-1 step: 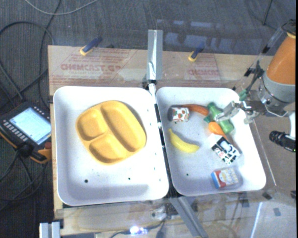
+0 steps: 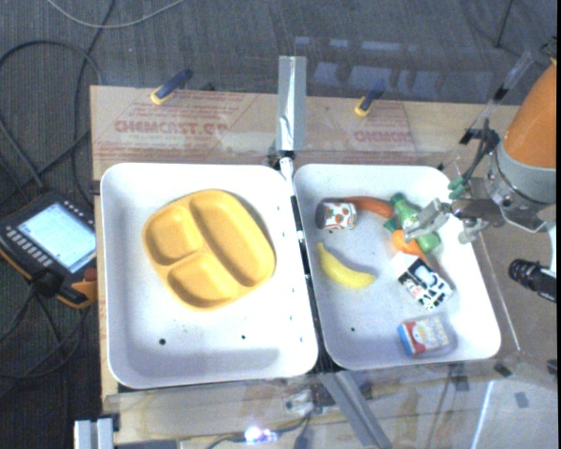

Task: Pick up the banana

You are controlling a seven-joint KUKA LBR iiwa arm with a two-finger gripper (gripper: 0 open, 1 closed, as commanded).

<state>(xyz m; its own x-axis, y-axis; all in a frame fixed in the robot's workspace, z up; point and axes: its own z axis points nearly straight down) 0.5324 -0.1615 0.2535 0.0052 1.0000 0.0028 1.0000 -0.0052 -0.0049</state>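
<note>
Banana [image 2: 345,268] lies in the right bin [image 2: 467,344], at about eight o'clock from my tool [image 2: 432,215], its long axis running ten to four. Whether my tool is open, I cannot tell; nothing visibly held.

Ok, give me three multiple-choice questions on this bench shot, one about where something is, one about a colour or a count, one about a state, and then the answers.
1. Where does the banana lie?
A. In the right bin
B. In the left bin
C. On the yellow tray

2. How many compartments does the yellow tray have?
A. Two
B. Three
C. Five

3. What is the banana's state?
A. Lifted above the bin
B. Lying on the bin floor, apart from the gripper
C. Resting on the tray

Answers: 1 A, it lies near the right bin's left side, below the small can. 2 B, ridges split the tray into three. 3 B, the gripper is over the green and orange items further right.
</note>
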